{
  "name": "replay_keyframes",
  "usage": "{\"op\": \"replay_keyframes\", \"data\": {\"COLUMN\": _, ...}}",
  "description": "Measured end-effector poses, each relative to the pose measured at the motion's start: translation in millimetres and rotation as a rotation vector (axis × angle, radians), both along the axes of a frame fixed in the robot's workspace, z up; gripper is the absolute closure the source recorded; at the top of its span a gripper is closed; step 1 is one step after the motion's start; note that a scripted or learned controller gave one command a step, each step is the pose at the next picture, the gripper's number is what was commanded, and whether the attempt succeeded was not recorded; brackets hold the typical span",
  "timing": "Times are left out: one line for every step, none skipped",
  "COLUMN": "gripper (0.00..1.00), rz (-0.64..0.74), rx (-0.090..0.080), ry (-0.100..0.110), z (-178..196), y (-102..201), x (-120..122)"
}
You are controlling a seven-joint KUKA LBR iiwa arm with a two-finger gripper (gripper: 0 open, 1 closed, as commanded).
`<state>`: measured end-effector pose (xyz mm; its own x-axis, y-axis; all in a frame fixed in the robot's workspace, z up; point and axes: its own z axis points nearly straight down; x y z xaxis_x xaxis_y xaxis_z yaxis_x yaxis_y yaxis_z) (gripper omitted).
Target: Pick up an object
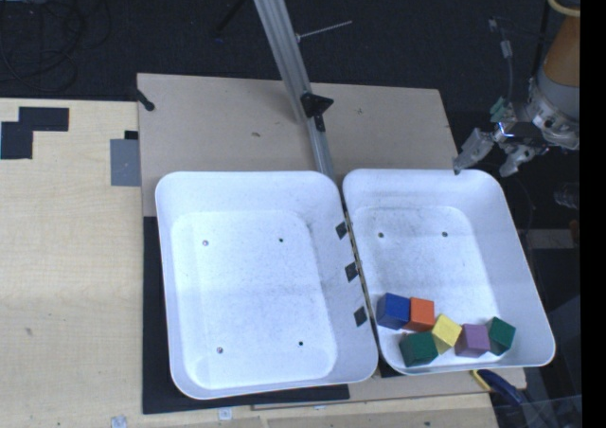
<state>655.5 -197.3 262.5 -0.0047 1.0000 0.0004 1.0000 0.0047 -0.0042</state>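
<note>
Several small coloured blocks lie bunched in the near right corner of the right bin (426,204): a blue block (393,310), an orange one (420,313), a yellow one (445,330), a purple one (472,338) and two dark green ones (418,349) (502,333). My gripper (492,157) hangs at the bin's far right corner, just outside its rim and far from the blocks. Its two fingers are spread apart with nothing between them.
The left bin (251,279) sits beside the right one, joined by black clips (351,270). A slanted metal rail (289,57) runs from the top down to the bins' far junction. Both bins rest on a tan board (218,128).
</note>
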Motion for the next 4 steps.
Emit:
{"op": "replay_keyframes", "data": {"gripper": 0.0, "rz": -0.001, "rx": 0.003, "ry": 0.005, "z": -90, "y": 47, "x": 12}}
{"op": "replay_keyframes", "data": {"gripper": 0.0, "rz": -0.001, "rx": 0.004, "ry": 0.006, "z": -155, "y": 101, "x": 6}}
{"op": "replay_keyframes", "data": {"gripper": 0.0, "rz": 0.003, "rx": 0.003, "ry": -0.01, "z": -66, "y": 179, "x": -11}}
{"op": "replay_keyframes", "data": {"gripper": 0.0, "rz": -0.01, "rx": -0.005, "ry": -0.008, "z": 25, "y": 11, "x": 12}}
